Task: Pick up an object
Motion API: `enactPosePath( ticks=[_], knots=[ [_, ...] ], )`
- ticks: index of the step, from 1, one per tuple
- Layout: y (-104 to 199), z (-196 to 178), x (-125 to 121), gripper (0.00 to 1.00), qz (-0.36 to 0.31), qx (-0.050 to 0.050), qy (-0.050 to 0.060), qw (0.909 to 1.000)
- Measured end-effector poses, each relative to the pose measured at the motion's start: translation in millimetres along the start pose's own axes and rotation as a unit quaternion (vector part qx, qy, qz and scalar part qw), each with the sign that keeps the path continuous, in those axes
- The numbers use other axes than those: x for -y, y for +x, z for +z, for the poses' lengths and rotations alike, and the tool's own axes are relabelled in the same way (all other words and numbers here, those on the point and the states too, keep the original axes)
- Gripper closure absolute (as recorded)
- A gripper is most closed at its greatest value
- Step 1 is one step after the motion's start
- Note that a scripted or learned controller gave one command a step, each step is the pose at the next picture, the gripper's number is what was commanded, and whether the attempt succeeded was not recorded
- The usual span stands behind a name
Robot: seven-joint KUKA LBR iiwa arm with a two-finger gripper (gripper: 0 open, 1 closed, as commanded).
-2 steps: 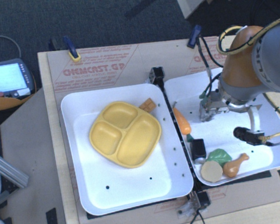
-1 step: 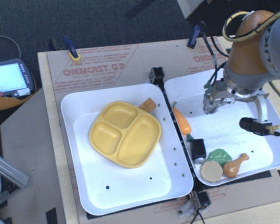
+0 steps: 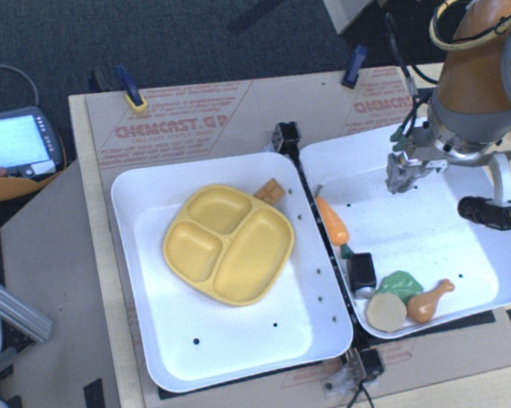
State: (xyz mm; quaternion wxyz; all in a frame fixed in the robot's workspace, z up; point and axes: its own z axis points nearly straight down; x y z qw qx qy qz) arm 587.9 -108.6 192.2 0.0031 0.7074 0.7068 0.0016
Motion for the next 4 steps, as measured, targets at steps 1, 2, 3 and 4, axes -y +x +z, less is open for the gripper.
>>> enactPosePath(
  ticks=[1, 2, 3, 4],
  knots=[
    [0, -36, -1, 1.00, -0.001, 0.000, 0.000, 1.0000],
    [57, -42, -20, 1.00, -0.004, -0.001, 0.001, 1.0000],
    [117, -34, -23, 1.00, -0.004, -0.002, 0.004, 1.0000],
    [163, -42, -36, 1.00, -0.003, -0.002, 0.002, 1.0000]
  ],
)
